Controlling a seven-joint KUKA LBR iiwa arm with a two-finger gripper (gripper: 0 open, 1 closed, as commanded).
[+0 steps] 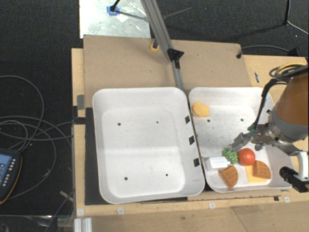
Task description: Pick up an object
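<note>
The right bin (227, 98) holds several small items. A yellow lump (201, 109) lies near its back left corner. Along the front sit a white block (217, 163), a green bunch (231, 154), a red ball (246, 156), an orange-brown piece (230, 176), a yellow slab (254, 177) and a brown waffle-like piece (261, 168). My gripper (240, 140) hangs low over the right bin, just above and behind the green bunch and the red ball. I see nothing held in it.
The left bin (140, 144) stands beside the right one on the brown bench. A grey pole (159, 23) slants in from the back. The arm's orange band (294, 100) fills the right side. Cables lie on the floor at left.
</note>
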